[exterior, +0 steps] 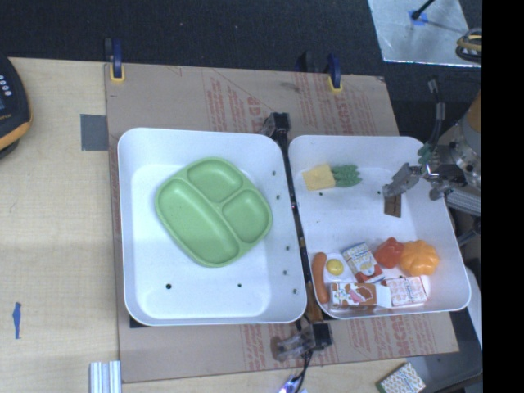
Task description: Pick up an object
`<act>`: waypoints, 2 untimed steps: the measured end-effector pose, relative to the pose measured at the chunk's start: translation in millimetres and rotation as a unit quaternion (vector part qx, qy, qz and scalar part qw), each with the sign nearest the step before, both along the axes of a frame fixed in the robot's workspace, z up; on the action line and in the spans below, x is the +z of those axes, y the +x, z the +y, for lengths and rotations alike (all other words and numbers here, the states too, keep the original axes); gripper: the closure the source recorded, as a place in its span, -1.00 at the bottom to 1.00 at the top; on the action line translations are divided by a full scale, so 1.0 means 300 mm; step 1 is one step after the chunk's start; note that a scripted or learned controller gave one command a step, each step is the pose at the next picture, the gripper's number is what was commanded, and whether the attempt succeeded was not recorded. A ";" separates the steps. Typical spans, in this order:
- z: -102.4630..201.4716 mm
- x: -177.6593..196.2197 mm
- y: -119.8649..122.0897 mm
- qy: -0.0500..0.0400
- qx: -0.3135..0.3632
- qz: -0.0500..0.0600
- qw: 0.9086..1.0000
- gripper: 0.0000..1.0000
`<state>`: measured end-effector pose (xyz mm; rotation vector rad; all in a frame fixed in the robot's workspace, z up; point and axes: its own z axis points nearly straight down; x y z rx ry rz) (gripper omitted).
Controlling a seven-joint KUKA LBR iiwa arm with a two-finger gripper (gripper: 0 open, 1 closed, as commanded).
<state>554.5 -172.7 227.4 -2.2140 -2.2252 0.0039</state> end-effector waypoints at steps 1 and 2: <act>0.076 -0.396 -0.272 0.002 0.000 0.005 1.000 -1.00; 0.111 -0.438 -0.041 -0.001 0.001 -0.004 1.000 -1.00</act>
